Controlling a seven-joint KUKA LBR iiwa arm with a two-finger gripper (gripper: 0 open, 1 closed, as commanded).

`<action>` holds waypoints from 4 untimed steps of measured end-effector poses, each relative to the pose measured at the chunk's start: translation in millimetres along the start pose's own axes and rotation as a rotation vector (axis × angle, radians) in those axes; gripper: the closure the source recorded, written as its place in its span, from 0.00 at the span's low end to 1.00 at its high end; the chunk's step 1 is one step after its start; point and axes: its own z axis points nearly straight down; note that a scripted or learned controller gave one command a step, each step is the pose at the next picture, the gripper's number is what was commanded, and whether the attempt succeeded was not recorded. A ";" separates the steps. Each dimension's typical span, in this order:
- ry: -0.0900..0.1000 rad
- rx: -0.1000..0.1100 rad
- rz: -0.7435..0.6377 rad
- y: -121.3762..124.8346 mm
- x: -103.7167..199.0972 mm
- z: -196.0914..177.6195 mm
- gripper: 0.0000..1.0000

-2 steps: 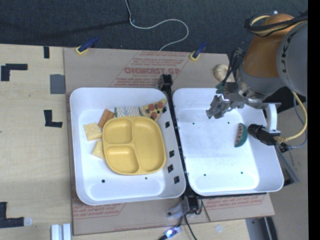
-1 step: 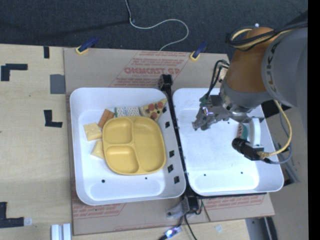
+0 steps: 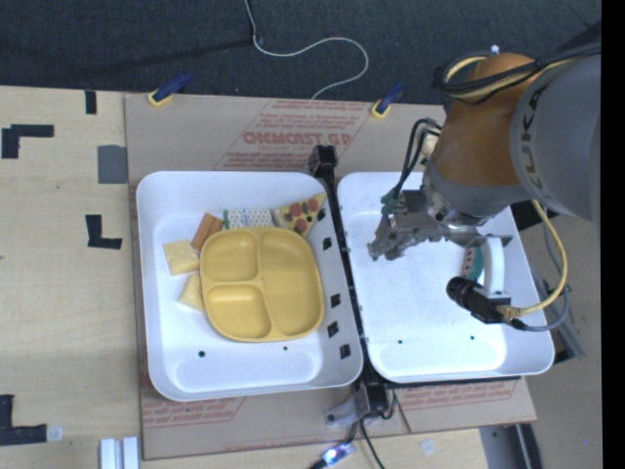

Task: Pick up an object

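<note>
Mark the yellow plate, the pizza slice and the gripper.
yellow plate (image 3: 262, 281), camera view, where its dividers meet.
pizza slice (image 3: 301, 213), camera view, its topping.
gripper (image 3: 381, 249), camera view, its lower tip.

Place: a robot lab.
Arm: a grey and orange industrial arm (image 3: 488, 135) reaches over the bench (image 3: 59, 311).
Bins: left bin (image 3: 156, 262) and right bin (image 3: 430, 345), white, side by side on cardboard (image 3: 293, 135).
Fixings: clamps (image 3: 168, 89) grip the cardboard; black tape marks (image 3: 98, 231) dot the bench.
Floor: dark, perhaps carpet (image 3: 117, 18), with a loose white cable (image 3: 312, 52).
</note>
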 end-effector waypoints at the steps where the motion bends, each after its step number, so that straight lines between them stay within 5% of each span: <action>1: -0.002 0.001 0.003 1.7 -2.1 20.9 1.00; 4: 0.000 -0.001 0.000 7.2 8.4 5.8 1.00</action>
